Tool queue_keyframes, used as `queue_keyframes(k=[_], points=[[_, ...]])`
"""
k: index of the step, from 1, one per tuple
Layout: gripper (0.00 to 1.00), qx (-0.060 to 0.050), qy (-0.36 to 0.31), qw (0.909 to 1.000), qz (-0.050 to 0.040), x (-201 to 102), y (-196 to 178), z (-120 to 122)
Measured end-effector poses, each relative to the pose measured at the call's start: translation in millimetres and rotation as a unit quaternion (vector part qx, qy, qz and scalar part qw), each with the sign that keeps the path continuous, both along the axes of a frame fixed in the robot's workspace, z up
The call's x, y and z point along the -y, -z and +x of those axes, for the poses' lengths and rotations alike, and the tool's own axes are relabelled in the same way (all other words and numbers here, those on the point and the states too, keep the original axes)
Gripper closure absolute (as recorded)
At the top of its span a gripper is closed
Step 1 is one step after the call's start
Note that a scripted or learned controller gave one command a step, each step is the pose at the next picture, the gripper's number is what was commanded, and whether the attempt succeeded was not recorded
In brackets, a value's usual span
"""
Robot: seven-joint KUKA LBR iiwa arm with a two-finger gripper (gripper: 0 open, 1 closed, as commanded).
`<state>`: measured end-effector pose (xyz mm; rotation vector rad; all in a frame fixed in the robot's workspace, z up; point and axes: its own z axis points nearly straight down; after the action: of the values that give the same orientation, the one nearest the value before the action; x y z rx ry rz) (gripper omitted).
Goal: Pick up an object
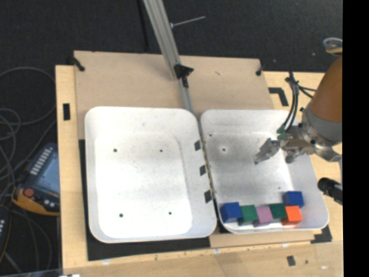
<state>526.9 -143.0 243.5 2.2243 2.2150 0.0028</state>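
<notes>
Several small blocks lie along the front edge of the right bin: a blue block, a green block, a pink block, a dark green block, an orange block and a second blue block just behind it. My gripper hangs over the middle right of this bin, well behind the row of blocks. Its fingers stand apart, open, with nothing between them.
The left bin sits beside the right one, with a row of dark clips along the shared edge. A slanted metal rail runs from the top down to the bins' junction. Cables and a pendant lie off the bench at left.
</notes>
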Motion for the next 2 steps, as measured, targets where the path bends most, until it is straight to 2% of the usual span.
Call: queue_keyframes(k=[1, 2], points=[[0.00, 0.000, 0.001, 1.0000, -0.0001, 0, 0, 0], [0.00, -0.004, -0.001, 1.0000, 0.0001, 7, 69, -14]])
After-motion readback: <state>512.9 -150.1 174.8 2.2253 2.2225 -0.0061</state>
